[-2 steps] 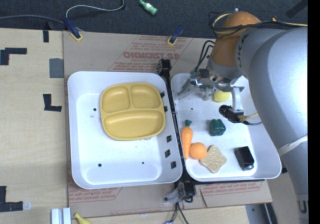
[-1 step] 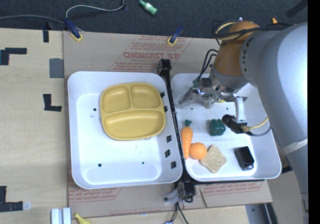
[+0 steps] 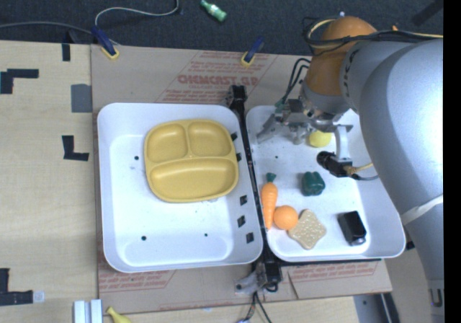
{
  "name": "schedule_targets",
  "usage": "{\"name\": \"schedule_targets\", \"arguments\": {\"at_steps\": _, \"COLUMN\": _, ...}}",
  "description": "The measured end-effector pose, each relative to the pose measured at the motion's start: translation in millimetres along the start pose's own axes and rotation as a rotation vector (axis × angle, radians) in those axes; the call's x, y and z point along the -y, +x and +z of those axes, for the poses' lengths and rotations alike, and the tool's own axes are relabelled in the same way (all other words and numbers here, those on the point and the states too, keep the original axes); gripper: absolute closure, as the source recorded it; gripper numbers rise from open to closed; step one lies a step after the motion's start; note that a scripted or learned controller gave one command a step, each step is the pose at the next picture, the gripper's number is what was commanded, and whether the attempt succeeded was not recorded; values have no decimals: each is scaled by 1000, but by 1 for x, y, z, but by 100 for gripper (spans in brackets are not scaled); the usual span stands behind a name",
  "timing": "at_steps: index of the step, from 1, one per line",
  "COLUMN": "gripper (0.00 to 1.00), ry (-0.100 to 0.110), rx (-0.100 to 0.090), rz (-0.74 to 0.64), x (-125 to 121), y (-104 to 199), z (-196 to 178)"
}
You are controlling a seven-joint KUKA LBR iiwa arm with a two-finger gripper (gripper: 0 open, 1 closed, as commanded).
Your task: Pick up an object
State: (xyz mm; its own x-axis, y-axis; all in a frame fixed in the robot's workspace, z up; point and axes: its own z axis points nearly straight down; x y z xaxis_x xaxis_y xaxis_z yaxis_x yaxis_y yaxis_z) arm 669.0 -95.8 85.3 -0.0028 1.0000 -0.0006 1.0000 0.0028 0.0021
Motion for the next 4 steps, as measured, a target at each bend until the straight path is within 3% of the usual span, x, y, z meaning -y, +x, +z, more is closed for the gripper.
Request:
{"name": "schedule_targets", "arguments": {"at_steps": 1, "gripper": 0, "ry": 0, "rx": 1, "rz": 1, "x": 36, "y": -8, "z": -1}}
{"name": "schedule_targets", "arguments": {"at_steps": 2, "gripper": 0, "ry": 0, "rx": 0, "rz": 1, "x": 12, "y": 3, "z": 0}}
{"name": "schedule_targets", "arguments": {"at_steps": 3, "gripper": 0, "ry": 0, "rx": 1, "rz": 3, "x": 78, "y": 1, "z": -1}}
{"name": "schedule_targets", "arguments": {"at_steps": 4, "gripper": 0, "ry": -5, "rx": 2, "rz": 2, "x": 109, "y": 2, "z": -2}}
